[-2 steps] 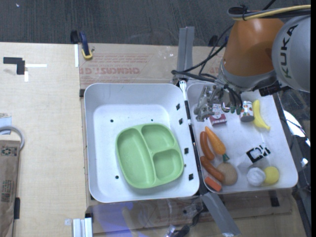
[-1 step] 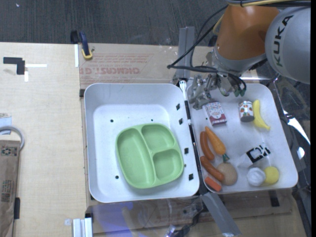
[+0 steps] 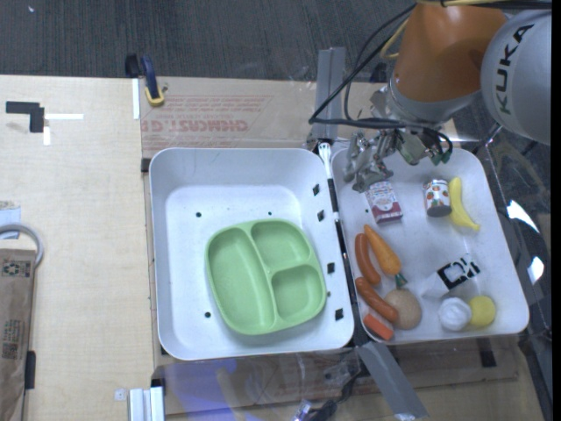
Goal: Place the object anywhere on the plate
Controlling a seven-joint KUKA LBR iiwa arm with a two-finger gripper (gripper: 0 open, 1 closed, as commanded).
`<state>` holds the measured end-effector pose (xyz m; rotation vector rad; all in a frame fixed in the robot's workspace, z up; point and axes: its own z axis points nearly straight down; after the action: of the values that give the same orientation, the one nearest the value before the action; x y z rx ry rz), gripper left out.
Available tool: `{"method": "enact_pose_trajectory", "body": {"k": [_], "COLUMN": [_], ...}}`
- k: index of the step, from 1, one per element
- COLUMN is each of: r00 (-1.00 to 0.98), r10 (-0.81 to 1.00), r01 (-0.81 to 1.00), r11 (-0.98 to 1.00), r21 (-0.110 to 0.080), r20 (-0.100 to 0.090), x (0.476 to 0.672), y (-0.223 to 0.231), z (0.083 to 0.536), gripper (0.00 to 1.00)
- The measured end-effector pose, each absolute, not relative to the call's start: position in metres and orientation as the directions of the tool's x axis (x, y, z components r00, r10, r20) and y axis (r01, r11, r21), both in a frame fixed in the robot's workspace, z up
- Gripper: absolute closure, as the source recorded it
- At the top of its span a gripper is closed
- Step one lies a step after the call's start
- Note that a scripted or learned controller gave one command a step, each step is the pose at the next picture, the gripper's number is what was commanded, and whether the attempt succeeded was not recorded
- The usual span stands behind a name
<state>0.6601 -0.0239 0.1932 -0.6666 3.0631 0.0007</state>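
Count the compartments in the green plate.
3: a long one along the plate's left side, one at the upper right, one at the lower right. The green plate sits in the left bin.

Green divided plate [image 3: 265, 275] in the left bin [image 3: 175, 235]; the loose objects lie in the right bin [image 3: 500, 235].

The plate is pale green with three compartments, lying flat and turned at a slant, nothing on it. In the right bin lie a small red-and-white carton [image 3: 384, 203], a little can [image 3: 436, 197] just beside a banana [image 3: 462, 207], a carrot [image 3: 383, 250], sausages [image 3: 368, 261], a potato [image 3: 404, 308], a black-and-white piece [image 3: 457, 273], a white ball [image 3: 454, 314] and a yellow ball [image 3: 482, 310].
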Motion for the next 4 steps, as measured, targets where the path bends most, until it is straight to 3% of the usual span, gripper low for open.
{"method": "enact_pose_trajectory", "body": {"k": [1,2,3,4], "r00": [-0.94,-0.828,-0.71,-0.561], "r10": [-0.341,-0.561,-0.704,-0.828], "r01": [-0.341,-0.561,-0.704,-0.828], "r11": [0.94,0.828,0.71,0.561], "r21": [-0.001,0.0,-0.002,-0.001], "r20": [-0.007,-0.003,-0.006,-0.004], "x": [0.644,0.626,0.66,0.647], "y": [-0.06,-0.054,-0.038,-0.049], "z": [0.284,0.192,0.204,0.192], "gripper": [1.0,1.0,1.0,1.0]}}
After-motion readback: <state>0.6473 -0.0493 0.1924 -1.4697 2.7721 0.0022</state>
